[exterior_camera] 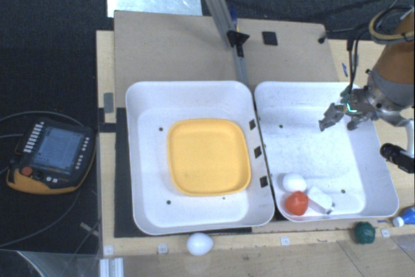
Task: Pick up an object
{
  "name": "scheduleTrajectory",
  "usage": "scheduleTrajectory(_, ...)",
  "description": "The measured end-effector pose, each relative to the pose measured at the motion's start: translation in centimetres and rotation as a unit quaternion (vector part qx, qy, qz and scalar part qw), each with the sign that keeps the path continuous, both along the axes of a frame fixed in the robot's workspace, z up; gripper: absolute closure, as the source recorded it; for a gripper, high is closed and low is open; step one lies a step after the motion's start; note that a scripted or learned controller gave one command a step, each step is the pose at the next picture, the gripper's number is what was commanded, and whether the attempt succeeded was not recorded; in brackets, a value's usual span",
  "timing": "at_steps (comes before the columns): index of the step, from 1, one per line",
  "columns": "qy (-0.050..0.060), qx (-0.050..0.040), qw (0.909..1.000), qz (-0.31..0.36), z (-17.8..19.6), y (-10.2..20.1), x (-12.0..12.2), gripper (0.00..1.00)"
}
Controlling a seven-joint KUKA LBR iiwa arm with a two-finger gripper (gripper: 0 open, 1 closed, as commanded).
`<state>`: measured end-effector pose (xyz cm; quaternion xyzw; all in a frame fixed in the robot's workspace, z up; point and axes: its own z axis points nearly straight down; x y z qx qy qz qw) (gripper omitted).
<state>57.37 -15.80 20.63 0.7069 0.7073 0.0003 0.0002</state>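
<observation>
Spread apart and grasping nothing, the gripper (340,117) hangs over the right bin (373,159) near its far right wall. Leftward, a yellow plate (209,156) fills the left bin (146,139). A white egg (294,182), red ball (297,203) and white block (320,199) cluster at the right bin's near edge, well apart from the gripper, with bare floor between.

White egg-shaped ball (294,182), red ball (297,203) and small white block (320,199) clustered at the near edge of the right bin (305,139), close to its left corner. Red ball just in front of the white one, touching or nearly so; block tilted, just right of both. Yellow square plate (209,156) flat in the middle of the left bin (146,159).
</observation>
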Motion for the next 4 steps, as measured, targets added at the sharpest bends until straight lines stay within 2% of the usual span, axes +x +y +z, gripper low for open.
scheduleTrajectory(1, 0.000, 0.0000, 1.0000, 0.000, 0.0, 0.0, 0.0, 0.00)
scheduleTrajectory(3, 0.002, 0.0002, 1.0000, 0.000, -8.9, -0.3, -1.1, 0.00)
scheduleTrajectory(4, 0.001, -0.0001, 1.0000, 0.000, -11.7, -0.3, -1.1, 0.00)
